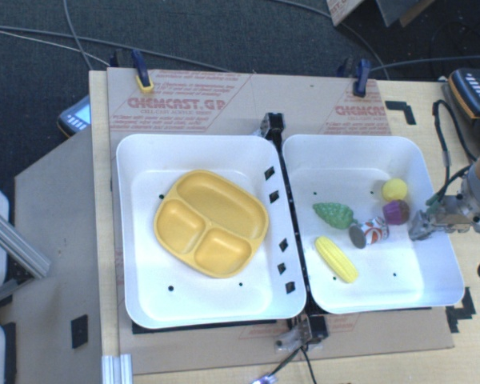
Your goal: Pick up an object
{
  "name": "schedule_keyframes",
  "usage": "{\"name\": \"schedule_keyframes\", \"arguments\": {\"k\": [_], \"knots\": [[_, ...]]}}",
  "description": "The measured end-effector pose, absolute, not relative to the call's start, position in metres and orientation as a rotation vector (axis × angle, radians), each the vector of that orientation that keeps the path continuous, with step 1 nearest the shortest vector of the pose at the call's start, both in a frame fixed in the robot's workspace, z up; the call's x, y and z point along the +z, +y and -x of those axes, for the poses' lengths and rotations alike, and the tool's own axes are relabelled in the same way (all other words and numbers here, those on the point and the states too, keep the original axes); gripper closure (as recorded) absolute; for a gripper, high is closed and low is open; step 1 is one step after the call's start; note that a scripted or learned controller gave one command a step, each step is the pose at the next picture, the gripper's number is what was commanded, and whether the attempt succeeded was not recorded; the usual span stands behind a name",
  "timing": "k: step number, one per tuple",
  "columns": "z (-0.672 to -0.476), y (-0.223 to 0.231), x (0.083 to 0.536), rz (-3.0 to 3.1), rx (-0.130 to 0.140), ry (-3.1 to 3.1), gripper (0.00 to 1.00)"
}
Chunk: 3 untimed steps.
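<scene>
Camera view, "CHEMCAST GP" printed on board [176, 102], tool [422, 226] at right bin [432, 290] rim, grip unclear.

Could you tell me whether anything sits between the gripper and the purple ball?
Nothing visible does. The gripper sits at the right bin's right wall, and the purple ball lies just left of it with bare bin floor between.
</scene>
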State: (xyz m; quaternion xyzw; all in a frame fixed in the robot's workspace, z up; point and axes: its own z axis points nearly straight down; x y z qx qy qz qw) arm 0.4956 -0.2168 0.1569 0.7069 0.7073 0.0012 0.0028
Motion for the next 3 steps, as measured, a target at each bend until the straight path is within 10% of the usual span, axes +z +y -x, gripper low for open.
{"name": "schedule_keyframes", "arguments": {"k": [3], "knots": [[-0.508, -0.163, 0.272, -2.213, 0.004, 2.229, 1.00]]}}
